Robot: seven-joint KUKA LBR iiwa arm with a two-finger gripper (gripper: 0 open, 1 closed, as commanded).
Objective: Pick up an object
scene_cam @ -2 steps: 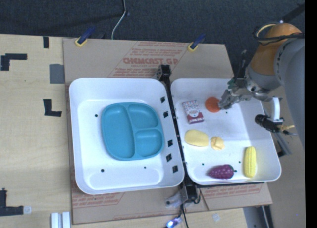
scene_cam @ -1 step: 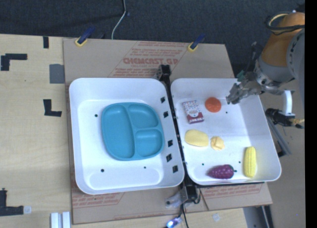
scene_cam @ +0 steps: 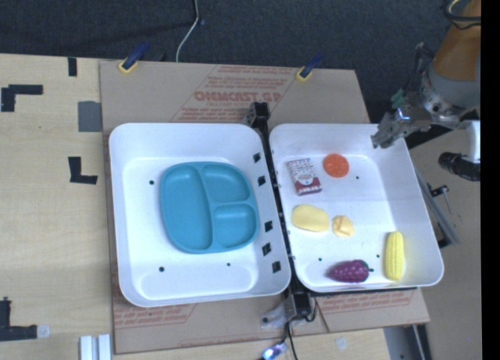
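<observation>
Bins sit side by side: the left bin (scene_cam: 133, 194) holds a blue divided plate (scene_cam: 208, 206); the right bin (scene_cam: 414, 194) holds a red carton (scene_cam: 303, 176), orange ball (scene_cam: 336, 165), lemon (scene_cam: 310, 218), purple grapes (scene_cam: 348, 271) and corn (scene_cam: 394, 254). The gripper (scene_cam: 387, 132) hovers at the ball's two o'clock, apart from it; its opening cannot be told.

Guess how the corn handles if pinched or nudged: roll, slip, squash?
The corn is a long rounded cob lying flat, so a sideways nudge would probably roll it. It looks like smooth toy plastic, likely light and stiff, and may slip. It lies near the bin wall, leaving little room on that side.
</observation>
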